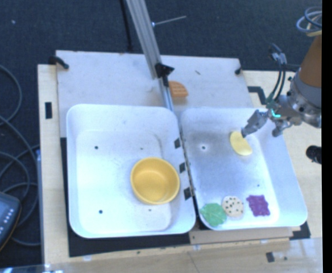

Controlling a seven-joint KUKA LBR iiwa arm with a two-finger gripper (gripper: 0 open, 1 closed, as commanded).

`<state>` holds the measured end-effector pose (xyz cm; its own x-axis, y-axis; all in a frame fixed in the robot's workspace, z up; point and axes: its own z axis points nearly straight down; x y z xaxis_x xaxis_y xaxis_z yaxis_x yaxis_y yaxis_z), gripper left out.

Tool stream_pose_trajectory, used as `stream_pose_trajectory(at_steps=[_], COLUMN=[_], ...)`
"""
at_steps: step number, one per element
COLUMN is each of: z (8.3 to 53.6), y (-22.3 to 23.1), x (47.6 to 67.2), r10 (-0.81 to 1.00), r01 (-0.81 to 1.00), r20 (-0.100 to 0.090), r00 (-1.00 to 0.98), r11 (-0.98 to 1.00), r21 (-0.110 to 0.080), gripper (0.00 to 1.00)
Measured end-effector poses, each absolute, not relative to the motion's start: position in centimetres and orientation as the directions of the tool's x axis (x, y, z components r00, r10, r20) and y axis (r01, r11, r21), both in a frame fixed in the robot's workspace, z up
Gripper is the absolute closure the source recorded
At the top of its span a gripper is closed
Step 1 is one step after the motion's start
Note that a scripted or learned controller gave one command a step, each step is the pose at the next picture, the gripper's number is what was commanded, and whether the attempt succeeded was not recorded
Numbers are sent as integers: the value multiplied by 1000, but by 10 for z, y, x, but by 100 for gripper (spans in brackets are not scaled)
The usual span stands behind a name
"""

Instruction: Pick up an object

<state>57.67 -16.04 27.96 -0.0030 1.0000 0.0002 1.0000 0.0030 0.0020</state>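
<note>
Overall, wooden bench (51, 152) on dark floor, cables at left. Left bin (98, 124): yellow bowl (154, 180). Right bin (274, 175): yellow disc (240, 143) under gripper (264, 125), spread wide, holding nothing; green piece (213, 214), cookie (232, 206), purple piece (258, 205) along near edge.

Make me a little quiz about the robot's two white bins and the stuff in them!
1. True or false: the yellow bowl sits in the left bin.
2. Which thing lies nearest the gripper? A) purple piece B) yellow disc C) green piece
3. Fill in: between the green and purple pieces lies a spotted ___.

Key: 1 true; 2 B; 3 cookie.
</note>
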Motion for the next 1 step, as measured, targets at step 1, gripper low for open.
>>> stream_pose_trajectory(at_steps=[1], z=[233], y=[-156], x=[582], r10=[1000], r01=[1000], r20=[-2], r00=[-2], r11=[2], r21=[-3], gripper=[0])
